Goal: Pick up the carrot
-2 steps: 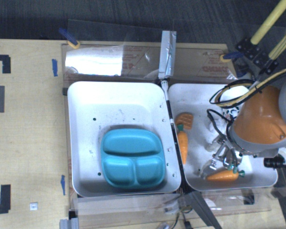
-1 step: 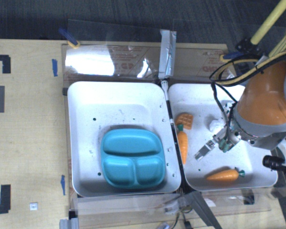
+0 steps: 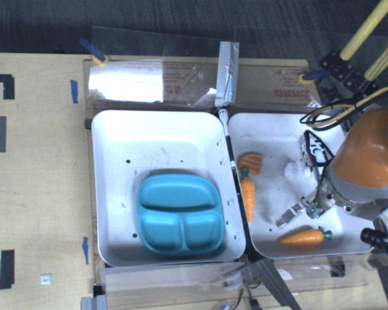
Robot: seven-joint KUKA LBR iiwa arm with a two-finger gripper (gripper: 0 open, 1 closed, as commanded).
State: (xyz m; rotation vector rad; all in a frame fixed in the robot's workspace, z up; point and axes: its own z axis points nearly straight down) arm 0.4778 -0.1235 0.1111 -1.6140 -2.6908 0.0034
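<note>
On the far left lies the bare wooden bench [image 3: 32, 173], marked with a few black shapes and bits of blue tape. Next comes the left bin [image 3: 116, 134], and in its near half sits a blue divided plate [image 3: 180, 213], one long compartment at the back and two smaller ones at the front.

Past the shared wall is the right bin [image 3: 271, 131]. Hard against its left wall a carrot [image 3: 247, 199] lies lengthwise, its green end up toward a small orange-brown piece [image 3: 250, 162] just beyond it. A second carrot [image 3: 302, 237] lies crosswise near the front of this bin, green end pointing right. A whitish lump [image 3: 296, 171] rests further back (I cannot make out what it is).

My pincer [image 3: 296, 213] hangs low over the right bin, just above the crosswise carrot and apart from the one by the wall. I cannot tell how wide it stands, and I see nothing caught in it. My orange band [image 3: 368, 154] and grey wrist bulk over the bin's right side.
</note>
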